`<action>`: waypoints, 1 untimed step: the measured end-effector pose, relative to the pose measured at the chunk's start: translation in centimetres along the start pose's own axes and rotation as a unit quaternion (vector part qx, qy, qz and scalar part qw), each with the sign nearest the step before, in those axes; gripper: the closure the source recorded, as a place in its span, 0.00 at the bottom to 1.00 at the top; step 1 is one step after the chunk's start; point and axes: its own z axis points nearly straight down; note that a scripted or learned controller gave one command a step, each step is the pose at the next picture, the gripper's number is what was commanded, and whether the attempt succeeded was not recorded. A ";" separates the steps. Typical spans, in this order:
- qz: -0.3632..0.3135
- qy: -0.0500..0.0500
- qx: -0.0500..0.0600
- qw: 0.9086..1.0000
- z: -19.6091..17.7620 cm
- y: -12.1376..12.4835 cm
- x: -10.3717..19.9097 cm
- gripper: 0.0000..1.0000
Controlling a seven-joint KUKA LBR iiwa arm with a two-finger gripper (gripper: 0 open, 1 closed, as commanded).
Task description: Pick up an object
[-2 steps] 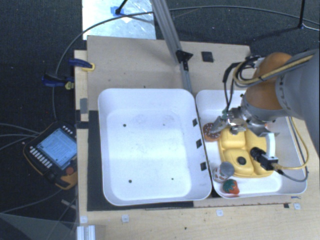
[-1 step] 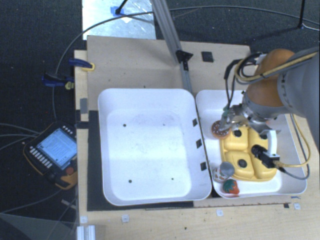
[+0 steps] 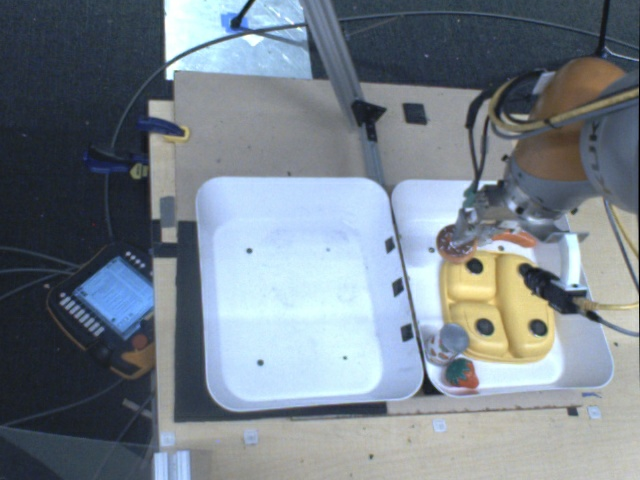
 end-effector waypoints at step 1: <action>-0.001 0.000 0.001 1.000 -4.7 -0.2 0.8 1.00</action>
